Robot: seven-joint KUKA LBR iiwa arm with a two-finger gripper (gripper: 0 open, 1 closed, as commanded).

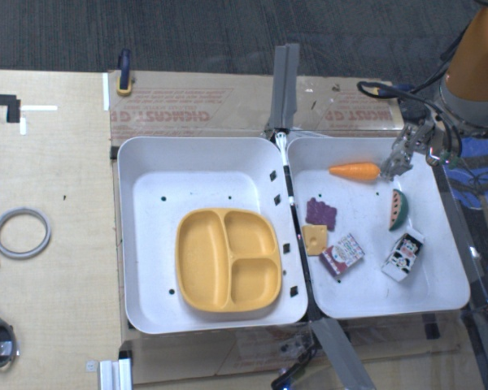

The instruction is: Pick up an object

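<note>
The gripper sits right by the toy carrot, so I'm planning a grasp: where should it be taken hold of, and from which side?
Grip the toy carrot across its thick middle, coming straight down from above. It lies flat on the right bin floor, long axis running left to right, so the jaws should close across its narrow width. The gripper is already at its right end; nothing crowds its sides.

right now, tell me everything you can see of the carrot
The carrot is a smooth orange toy, plastic by its look, tapering to a point toward the left. It lies flat near the back of the right bin. The gripper is at its thick end; contact cannot be told. No other item touches it.
</note>
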